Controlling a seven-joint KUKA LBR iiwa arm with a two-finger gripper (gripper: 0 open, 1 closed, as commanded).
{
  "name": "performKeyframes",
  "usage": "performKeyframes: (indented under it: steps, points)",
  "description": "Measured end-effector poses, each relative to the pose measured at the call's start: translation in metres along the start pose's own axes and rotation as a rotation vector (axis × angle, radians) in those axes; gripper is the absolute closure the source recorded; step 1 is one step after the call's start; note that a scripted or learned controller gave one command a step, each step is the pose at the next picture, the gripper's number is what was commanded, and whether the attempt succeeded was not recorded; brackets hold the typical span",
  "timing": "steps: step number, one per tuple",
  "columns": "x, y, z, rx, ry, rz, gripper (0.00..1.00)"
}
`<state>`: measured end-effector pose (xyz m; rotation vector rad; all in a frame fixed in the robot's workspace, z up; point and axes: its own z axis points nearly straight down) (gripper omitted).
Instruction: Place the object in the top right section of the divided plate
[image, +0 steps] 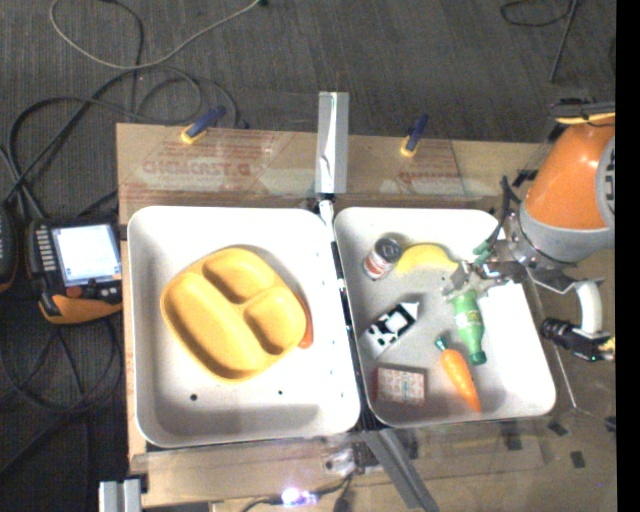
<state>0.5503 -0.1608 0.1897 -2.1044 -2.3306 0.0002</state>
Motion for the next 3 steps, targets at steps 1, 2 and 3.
performKeyframes:
  steps: [1,2,3]
  points:
    - [0.074,0.045,0.007,0.003,-0.001,0.097,1.00]
    - [0.121,0.068,0.007,0.002,-0.003,-0.092,1.00]
    - [0.247,0.093,-0.115,0.001,-0.003,-0.140,1.00]
